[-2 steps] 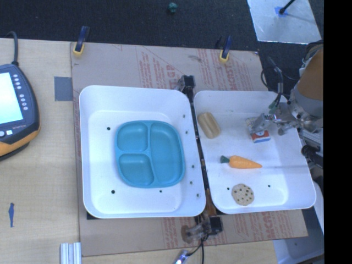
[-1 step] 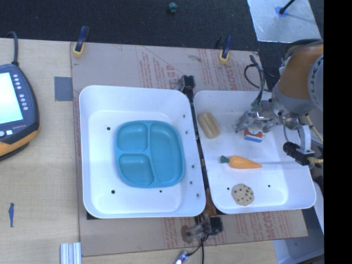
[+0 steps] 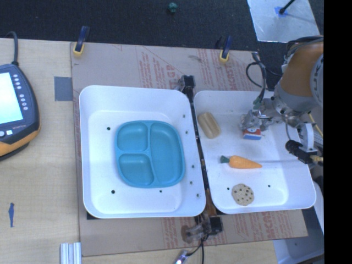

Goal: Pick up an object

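In the right bin [image 3: 297,194], toward the upper right of the frame, the claw [image 3: 254,123] hangs low over a small red, white and blue object [image 3: 252,134], seemingly lined up for a grasp. Whether it is spread or closed I cannot tell, and nothing shows as gripped. Below it lies a toy carrot [image 3: 242,162], a cookie [image 3: 242,194] sits near the bin's lower edge, and a tan bread-like piece [image 3: 209,125] rests by the left wall. These lie loosely scattered, probably so any one can be taken. The left bin [image 3: 99,100] holds a blue divided plate [image 3: 149,153] at centre.
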You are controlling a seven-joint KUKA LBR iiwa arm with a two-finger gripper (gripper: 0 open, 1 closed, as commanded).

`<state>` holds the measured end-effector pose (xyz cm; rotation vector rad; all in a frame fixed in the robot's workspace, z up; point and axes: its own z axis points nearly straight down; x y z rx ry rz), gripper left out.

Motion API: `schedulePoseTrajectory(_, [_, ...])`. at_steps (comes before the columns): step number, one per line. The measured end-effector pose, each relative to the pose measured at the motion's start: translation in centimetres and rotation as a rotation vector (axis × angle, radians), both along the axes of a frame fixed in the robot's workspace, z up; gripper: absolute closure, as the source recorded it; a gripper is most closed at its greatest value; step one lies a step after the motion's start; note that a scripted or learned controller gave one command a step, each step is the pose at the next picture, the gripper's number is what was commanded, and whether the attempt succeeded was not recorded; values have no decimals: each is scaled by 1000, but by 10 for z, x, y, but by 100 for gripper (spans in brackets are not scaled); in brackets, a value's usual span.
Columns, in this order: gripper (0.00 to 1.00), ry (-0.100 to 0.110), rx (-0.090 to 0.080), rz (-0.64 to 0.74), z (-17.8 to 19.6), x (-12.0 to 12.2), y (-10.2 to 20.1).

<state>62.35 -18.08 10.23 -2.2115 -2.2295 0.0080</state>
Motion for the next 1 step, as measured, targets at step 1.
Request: schedulePoseTrajectory(1, [100,-2,1,-1,90,-29,94])
